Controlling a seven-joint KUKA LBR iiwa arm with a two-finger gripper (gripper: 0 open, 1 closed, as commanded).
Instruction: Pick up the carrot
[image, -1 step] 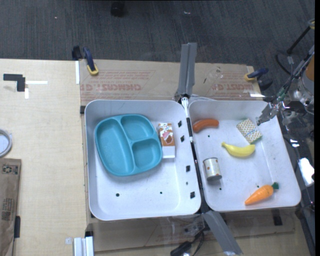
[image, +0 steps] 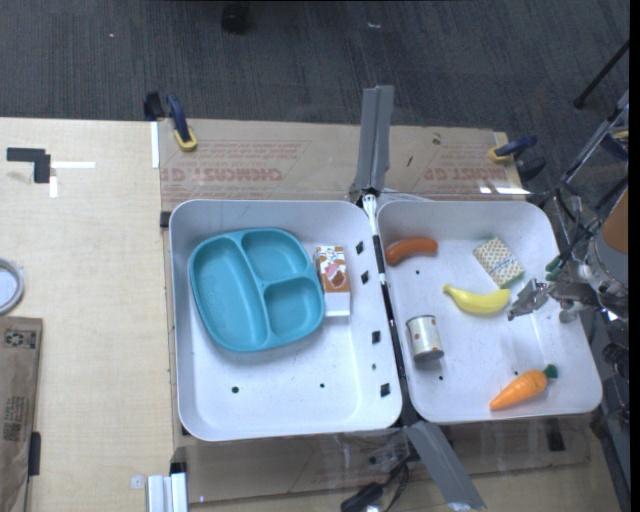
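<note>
The carrot (image: 520, 389), orange with a green top, lies at the front right of the right bin (image: 470, 408), its tip pointing left. My gripper (image: 548, 302) hangs at the bin's right side, above and behind the carrot and just right of a banana (image: 477, 299). Its fingers (image: 527, 298) stand apart with nothing between them. A clear gap separates the gripper from the carrot.
The right bin also holds an orange-red sausage (image: 411, 249), a small checked box (image: 498, 261) and a metal can (image: 426, 338). In the left bin (image: 200, 400) sit a blue divided plate (image: 258, 288) and a small snack packet (image: 333, 270).
</note>
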